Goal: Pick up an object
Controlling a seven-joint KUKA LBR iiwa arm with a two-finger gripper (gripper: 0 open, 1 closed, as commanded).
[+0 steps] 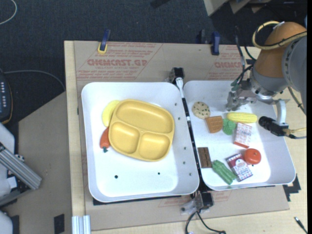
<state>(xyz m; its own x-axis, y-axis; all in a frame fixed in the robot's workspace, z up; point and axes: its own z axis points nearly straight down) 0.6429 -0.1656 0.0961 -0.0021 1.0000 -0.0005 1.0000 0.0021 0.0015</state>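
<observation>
Left bin (92,130): yellow divided tray (141,129), a red pepper (105,139) tucked at its left edge. Right bin (280,167): cookie (200,109) near the far left corner, corn cob (242,117) mid-bin, tomato (252,156) toward the near right corner. Pincer (237,100) low by the far edge, just above the corn; open or closed, cannot tell. Risk: items crowd together, so a descent here may nudge the corn aside or clip the bin wall

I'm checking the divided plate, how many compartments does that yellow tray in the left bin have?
3: the yellow tray has one long compartment along its far side and two smaller ones nearer the camera, left and right.
</observation>
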